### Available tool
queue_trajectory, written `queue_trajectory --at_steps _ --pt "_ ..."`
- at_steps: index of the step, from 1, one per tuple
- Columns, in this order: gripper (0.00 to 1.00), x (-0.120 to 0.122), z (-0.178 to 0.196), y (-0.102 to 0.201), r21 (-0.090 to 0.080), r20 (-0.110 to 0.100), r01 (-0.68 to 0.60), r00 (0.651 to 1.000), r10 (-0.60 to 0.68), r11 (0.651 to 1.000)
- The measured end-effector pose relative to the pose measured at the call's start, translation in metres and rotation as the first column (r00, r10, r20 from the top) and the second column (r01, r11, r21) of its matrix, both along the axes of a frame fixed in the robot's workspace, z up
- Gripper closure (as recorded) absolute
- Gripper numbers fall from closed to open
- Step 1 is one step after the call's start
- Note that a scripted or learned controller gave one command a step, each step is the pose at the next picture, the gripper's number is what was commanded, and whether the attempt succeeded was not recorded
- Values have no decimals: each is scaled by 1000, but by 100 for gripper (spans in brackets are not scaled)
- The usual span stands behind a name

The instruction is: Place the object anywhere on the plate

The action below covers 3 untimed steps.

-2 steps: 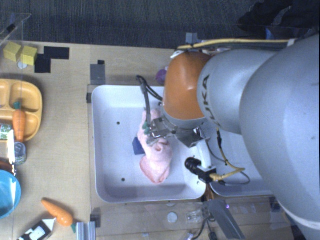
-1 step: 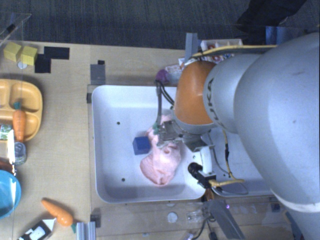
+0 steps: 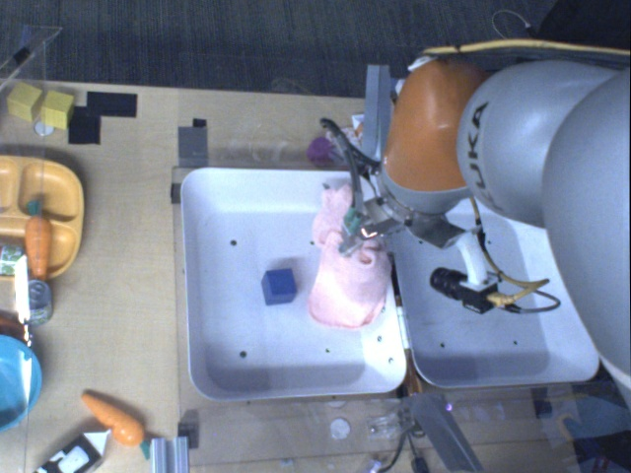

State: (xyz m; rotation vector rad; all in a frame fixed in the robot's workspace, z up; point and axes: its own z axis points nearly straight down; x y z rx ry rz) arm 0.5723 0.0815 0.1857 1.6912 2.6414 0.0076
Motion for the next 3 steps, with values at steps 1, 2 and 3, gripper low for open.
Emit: queue_trajectory --at_steps 1,2,3 --pt "100 -18 -1 -37 0 -1 50 999 -50 999" --pt "100 -5 0 -115 0 -1 285 958 -285 958" --pt "100 -14 25 -150 1 1 370 929 -370 929"
